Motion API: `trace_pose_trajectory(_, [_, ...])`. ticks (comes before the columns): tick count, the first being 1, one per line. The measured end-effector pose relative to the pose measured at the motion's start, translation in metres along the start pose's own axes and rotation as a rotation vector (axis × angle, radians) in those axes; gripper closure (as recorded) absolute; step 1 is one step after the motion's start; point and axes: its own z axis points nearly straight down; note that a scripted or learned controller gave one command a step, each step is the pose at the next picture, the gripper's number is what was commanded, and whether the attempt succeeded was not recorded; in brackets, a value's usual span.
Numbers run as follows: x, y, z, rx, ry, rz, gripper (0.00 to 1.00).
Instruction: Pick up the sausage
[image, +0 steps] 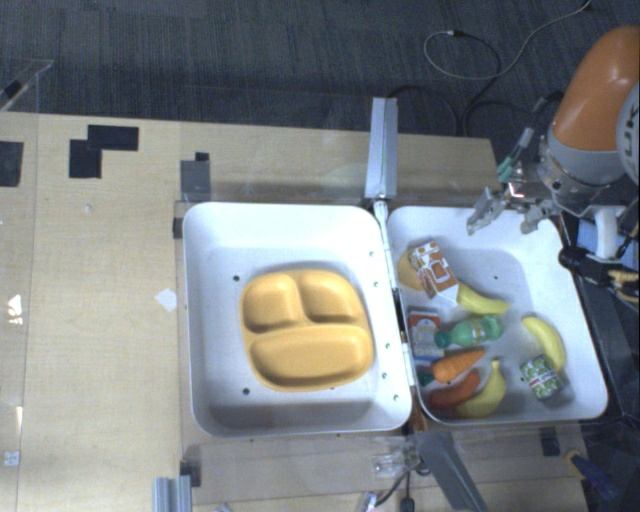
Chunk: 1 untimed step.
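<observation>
The sausage (447, 393), dark red-brown, lies at the near left corner of the right bin (585, 385). It is wedged between an orange carrot (458, 365) on its far side and a yellow banana (488, 393) on its right, and both partly cover it. My gripper (506, 216) hangs over the far rim of the right bin, well away from the sausage. Its fingers (481, 218) are spread open with nothing between them.
The right bin also holds an orange-and-white carton (433, 268), two more bananas (481, 298) (546, 341), a green bottle (472, 331), a red-and-white packet (424, 331) and a small green can (541, 378). A yellow compartment tray (305, 328) sits in the left bin (210, 300).
</observation>
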Motion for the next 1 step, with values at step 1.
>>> trace_pose_trajectory(1, [-0.0002, 0.011, -0.0916, -0.003, -0.002, -0.251, 0.0])
